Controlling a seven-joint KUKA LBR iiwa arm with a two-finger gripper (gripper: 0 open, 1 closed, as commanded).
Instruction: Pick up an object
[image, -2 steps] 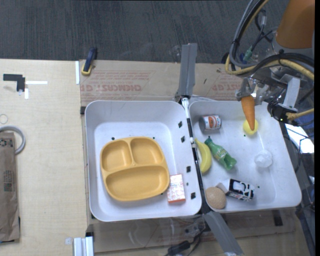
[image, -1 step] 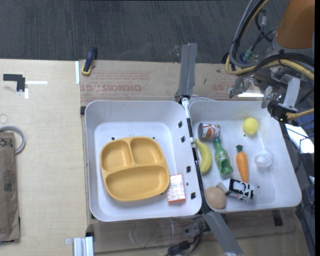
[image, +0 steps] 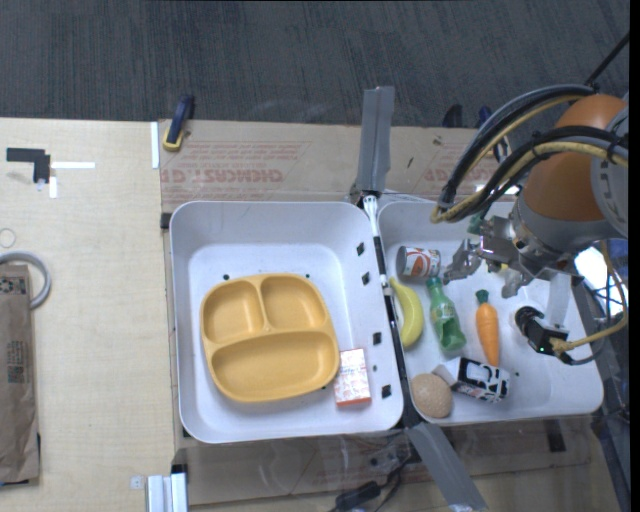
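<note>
My gripper (image: 487, 272) hangs over the back of the right bin (image: 570, 395), fingers open and nothing between them. Its tips stand just above the green leafy end of a carrot (image: 487, 332), which lies lengthwise in the bin. Left of the carrot lies a green bottle (image: 444, 317), then a banana (image: 405, 312) along the bin's left wall. A red and white can (image: 419, 262) lies on its side just left of the gripper. Near the front are a tan round lump (image: 432, 395) and a small black and white carton (image: 482, 379).
The left bin (image: 195, 250) holds a yellow divided plate (image: 270, 337) and a small red and white box (image: 352, 377) at its front right. A raised divider (image: 378, 250) separates the two bins. The arm and its cables cover the right bin's back right corner.
</note>
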